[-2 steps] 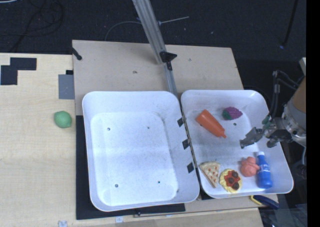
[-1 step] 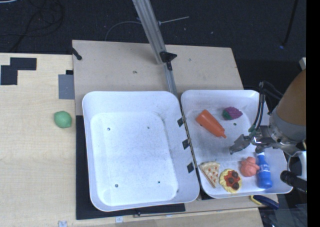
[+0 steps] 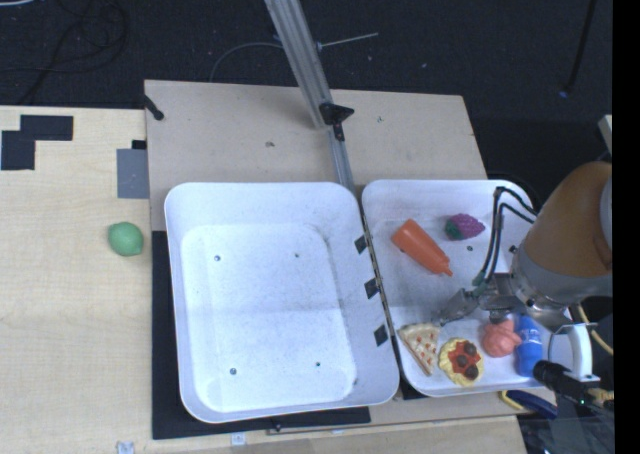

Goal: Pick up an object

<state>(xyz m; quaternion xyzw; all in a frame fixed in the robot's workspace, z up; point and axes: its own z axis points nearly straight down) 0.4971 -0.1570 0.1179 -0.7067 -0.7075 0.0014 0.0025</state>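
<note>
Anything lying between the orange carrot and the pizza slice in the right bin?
No. In the camera view, only bare white bin floor separates the carrot from the pizza slice. The gripper sits off to the right of that stretch.

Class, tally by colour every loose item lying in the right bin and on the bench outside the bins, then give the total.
Orange: 1, carrot
Purple: 1, grapes
Yellow-red: 2, pizza slice, round pizza
Pink: 1, lump
Blue: 1, item
Green: 1, ball
Total: 7
</note>
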